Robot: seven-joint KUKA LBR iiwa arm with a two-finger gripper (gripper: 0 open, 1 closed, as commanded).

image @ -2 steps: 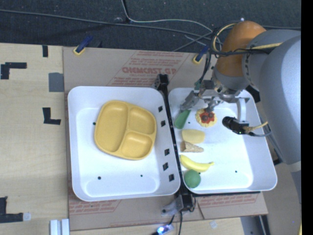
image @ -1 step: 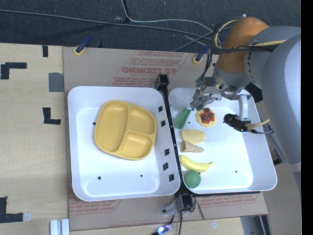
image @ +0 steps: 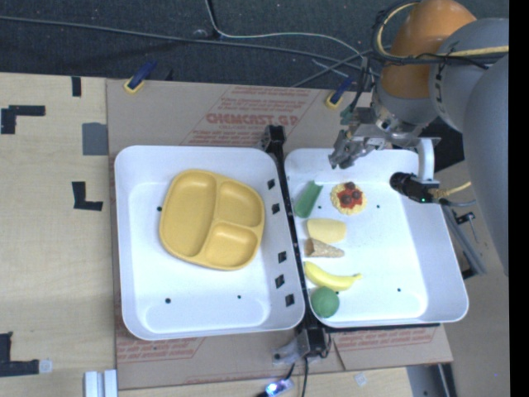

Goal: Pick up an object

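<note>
Grey metal, the gripper (image: pixel 345 157) hangs over the far edge of the right bin (image: pixel 430 288); from where I stand I can't tell how it is set, and nothing shows in its grasp. Just below it lies a small tart with red berries (image: pixel 348 198), a green pepper piece (image: pixel 307 198) beside that. Nearer sit a pale yellow block (image: pixel 326 230), banana (image: pixel 331 277) and green ball (image: pixel 326 303). A yellow divided plate (image: pixel 211 219) rests in the left bin (image: pixel 140 304).

Arm (image: pixel 463 64) cut off at right edge; fingers' (image: pixel 345 157) gap too small to tell.
</note>
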